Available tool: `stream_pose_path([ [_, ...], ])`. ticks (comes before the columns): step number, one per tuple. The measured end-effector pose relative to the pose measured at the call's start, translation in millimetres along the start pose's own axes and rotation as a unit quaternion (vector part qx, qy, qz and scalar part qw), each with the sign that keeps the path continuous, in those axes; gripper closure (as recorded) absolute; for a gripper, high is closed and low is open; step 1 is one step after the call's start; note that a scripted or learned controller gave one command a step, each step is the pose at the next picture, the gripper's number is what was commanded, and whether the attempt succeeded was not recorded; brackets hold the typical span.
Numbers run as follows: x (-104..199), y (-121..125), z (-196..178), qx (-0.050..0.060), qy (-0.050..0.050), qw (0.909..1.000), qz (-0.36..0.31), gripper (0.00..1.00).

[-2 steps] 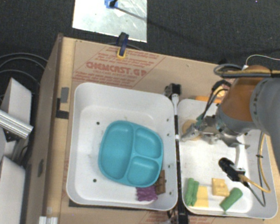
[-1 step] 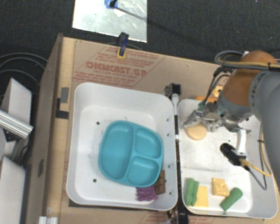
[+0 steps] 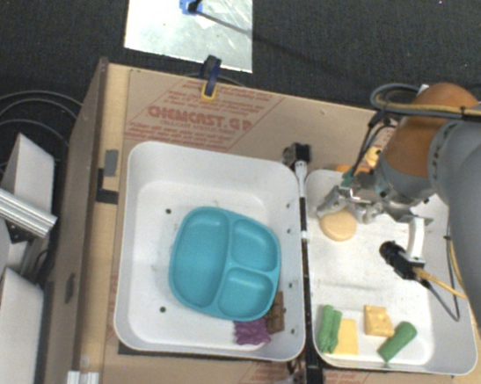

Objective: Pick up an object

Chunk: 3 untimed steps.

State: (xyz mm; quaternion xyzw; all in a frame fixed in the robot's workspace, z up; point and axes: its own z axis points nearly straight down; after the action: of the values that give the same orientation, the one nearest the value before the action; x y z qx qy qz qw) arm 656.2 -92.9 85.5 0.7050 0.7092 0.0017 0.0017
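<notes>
Claw [image 3: 352, 202] hovers touching round tan bread-like disc [image 3: 338, 226] in right white bin [image 3: 458, 350]; finger state cannot be told. Disc probably light, soft; pinch across its edges.

The light is bright and even, coming from overhead, and both white bins [image 3: 225, 176] are lit close to washed out, their floors almost featureless. Shadows are soft and short: a faint one hugs the teal plate [image 3: 226, 264], and the arm [image 3: 464, 183] dims the far corner of the right bin. A foil sheet [image 3: 193, 11] at the top throws patchy glare. The dark floor around the bench swallows detail. The picture is a little soft and grainy throughout; the small items in the right bin have fuzzy edges.
</notes>
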Motion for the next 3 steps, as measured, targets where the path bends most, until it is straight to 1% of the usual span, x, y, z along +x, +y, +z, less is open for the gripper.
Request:
stream_pose_path([
  [1, -4, -1, 0, 0.0, 0.0, 1.0, 0.002, 0.0],
  [2, -9, 5, 0, 0.0, 0.0, 1.0, 0.002, 0.0],
  [3, -14, 0, 1, 0.002, 0.0, 1.0, 0.003, 0.0],
])
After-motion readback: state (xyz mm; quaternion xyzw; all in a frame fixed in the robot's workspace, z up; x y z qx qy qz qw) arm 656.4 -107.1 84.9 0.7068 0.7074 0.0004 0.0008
